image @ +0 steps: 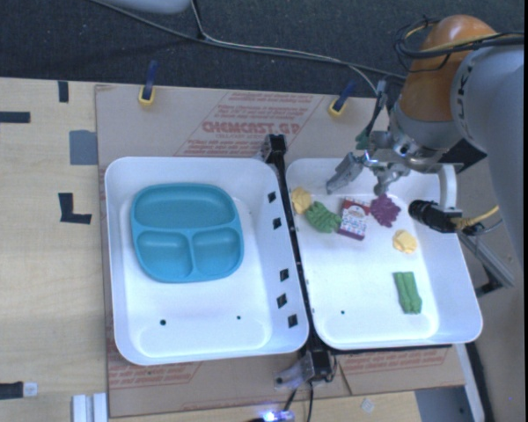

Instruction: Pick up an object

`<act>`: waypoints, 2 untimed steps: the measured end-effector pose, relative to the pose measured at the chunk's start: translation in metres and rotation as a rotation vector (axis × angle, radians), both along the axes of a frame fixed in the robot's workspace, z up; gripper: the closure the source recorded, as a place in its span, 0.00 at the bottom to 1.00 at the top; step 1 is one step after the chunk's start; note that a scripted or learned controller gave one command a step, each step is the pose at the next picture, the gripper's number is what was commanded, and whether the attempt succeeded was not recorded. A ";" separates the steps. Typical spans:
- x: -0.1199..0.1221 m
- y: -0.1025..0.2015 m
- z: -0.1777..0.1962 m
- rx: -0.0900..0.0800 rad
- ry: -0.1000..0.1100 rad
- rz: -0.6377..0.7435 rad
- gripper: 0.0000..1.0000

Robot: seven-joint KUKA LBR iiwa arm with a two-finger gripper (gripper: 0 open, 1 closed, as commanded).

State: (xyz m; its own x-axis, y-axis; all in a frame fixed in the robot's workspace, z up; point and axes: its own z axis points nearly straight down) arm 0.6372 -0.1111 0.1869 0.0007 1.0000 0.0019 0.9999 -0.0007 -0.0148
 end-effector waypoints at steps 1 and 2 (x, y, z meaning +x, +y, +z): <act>0.003 0.000 0.007 -0.001 -0.012 0.003 0.00; 0.001 0.003 -0.038 -0.002 -0.008 0.002 0.00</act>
State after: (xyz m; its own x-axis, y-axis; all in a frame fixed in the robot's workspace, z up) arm 0.6380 -0.1081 0.1493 -0.0018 1.0000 -0.0005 1.0000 0.0018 -0.0068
